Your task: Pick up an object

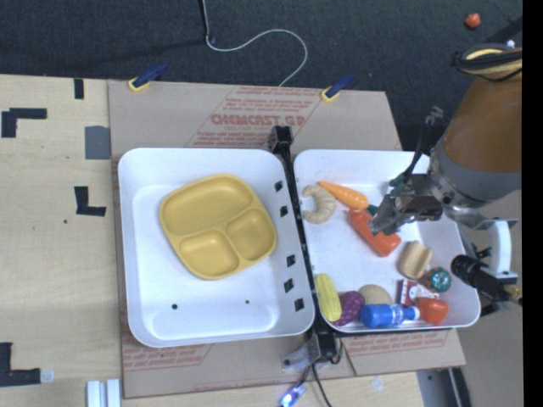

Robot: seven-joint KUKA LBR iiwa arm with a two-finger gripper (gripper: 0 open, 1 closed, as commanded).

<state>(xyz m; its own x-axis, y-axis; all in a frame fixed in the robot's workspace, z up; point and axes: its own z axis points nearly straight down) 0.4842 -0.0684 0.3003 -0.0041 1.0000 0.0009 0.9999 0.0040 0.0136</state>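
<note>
cardboard-topped bench, two white bins (136, 253) side by side — right of centre, gripper (392, 214) poised directly over the red-orange piece (374, 232), long axis slanting upper left to lower right; finger spread hidden, cannot tell.

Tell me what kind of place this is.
Most likely a robotics lab bench set up for pick-and-place trials. Two white bins sit on clamped cardboard, the right bin holds toy food like a carrot, and a gripper reaches in.
</note>
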